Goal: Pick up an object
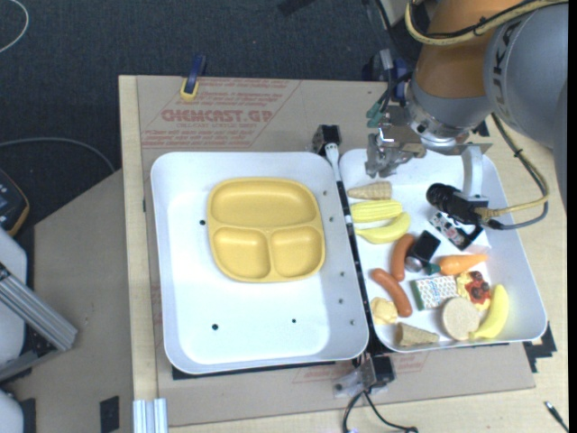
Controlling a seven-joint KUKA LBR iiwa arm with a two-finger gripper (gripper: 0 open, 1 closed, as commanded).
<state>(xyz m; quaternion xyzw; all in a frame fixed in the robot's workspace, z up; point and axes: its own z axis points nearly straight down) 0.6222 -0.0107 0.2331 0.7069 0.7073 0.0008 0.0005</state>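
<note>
The right bin (pixel 523 278) holds several toy foods. A pale cone (pixel 370 190) lies at its far left, with a yellow corn cob (pixel 375 210) and a banana (pixel 384 233) just in front of it. Two orange sausages (pixel 401 254) (pixel 393 292), a small black block (pixel 424 245), a carrot (pixel 462 262), a patterned packet (pixel 435 290), a round biscuit (pixel 458 318) and a second banana (pixel 495 311) lie nearer the front. My gripper (pixel 385 158) hangs over the bin's far left corner, just behind the cone, and nothing shows in it.
The left bin (pixel 180 269) carries a yellow three-compartment tray (pixel 266 227). A raised rim (pixel 347 233) divides the two bins. The grey arm with its orange band (pixel 469 34) reaches in over the far right. A pale wedge (pixel 416 336) lies at the right bin's front.
</note>
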